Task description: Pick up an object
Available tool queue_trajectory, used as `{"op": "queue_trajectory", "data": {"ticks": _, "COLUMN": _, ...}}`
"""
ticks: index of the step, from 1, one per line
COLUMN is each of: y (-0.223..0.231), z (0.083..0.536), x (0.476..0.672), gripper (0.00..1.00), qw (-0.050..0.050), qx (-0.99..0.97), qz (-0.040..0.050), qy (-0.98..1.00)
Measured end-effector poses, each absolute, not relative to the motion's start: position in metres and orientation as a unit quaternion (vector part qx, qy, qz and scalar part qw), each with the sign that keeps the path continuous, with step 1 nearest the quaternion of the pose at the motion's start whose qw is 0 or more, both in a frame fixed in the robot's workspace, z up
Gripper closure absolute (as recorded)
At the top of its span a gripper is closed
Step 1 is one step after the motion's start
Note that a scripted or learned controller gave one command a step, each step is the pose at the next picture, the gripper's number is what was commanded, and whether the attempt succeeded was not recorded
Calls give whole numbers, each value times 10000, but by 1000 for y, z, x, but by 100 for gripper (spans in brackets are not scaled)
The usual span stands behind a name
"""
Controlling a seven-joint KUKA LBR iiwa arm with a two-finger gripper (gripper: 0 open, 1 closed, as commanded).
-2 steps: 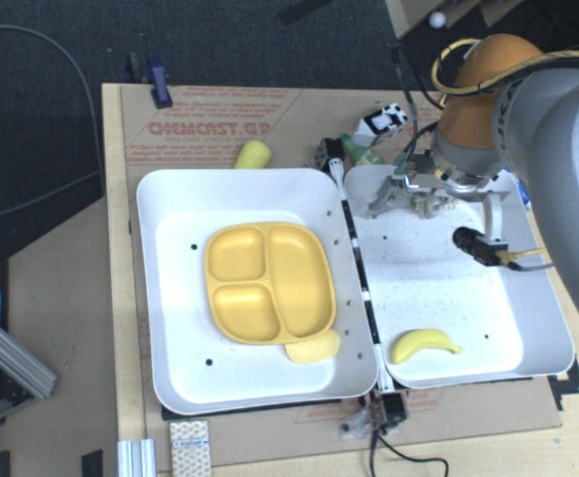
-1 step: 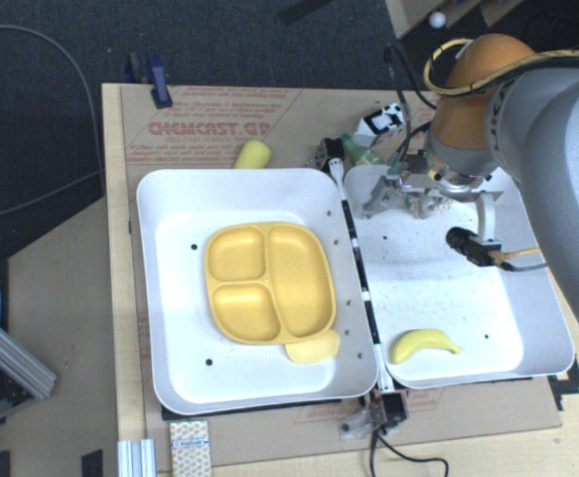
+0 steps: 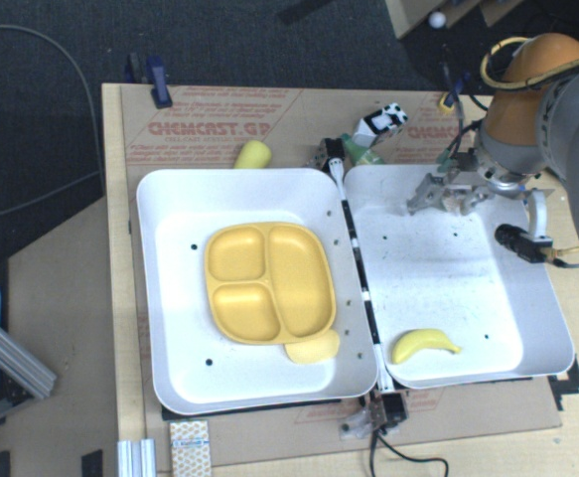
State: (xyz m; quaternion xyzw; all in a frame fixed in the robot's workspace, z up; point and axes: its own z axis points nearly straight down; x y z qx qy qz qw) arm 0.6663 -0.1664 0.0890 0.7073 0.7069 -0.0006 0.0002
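**Arm at the far edge of the right bin, banana at the near edge**

On the bench outside the bins, a blue clamp [image 3: 157, 80] grips the far left edge of the brown board [image 3: 219, 117], and a small yellow object [image 3: 253, 154] lies on the board just beyond the left bin's far rim.

The left bin [image 3: 165, 266] holds a yellow divided plate [image 3: 269, 281] with three compartments, lying flat near the bin's middle. A pale yellow piece [image 3: 312, 348] sits against the plate's near right corner, partly tucked under its rim.

At the far end of the seam between the two bins, a small black-and-white item [image 3: 383, 121] rests on the board beside a dark fixture.

The right bin [image 3: 527, 306] carries one object, a yellow banana [image 3: 423, 345], lying on its side close to the near rim and toward the bin's left half, its curve arched upward in the view. The floor around it is bare white with dark specks.

The gripper [image 3: 446, 195] sits over the far part of the right bin, near its far rim, well apart from the banana. Its metal fingers [image 3: 423, 197] point leftward and look spread apart, with nothing between them. Behind it the grey arm with its orange band [image 3: 532, 87] comes in from the right.
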Motion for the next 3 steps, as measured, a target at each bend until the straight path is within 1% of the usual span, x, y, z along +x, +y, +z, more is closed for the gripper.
{"op": "queue_trajectory", "data": {"ticks": 1, "y": -134, "z": 84, "x": 584, "gripper": 0, "qw": -3, "qx": 7073, "qz": 0, "qy": 7069}}
{"op": "queue_trajectory", "data": {"ticks": 2, "y": -188, "z": 84, "x": 665, "gripper": 0, "qw": -87, "qx": 7072, "qz": -26, "qy": 7070}}
{"op": "queue_trajectory", "data": {"ticks": 3, "y": -155, "z": 85, "x": 666, "gripper": 0, "qw": -14, "qx": 7066, "qz": -5, "qy": 7076}}
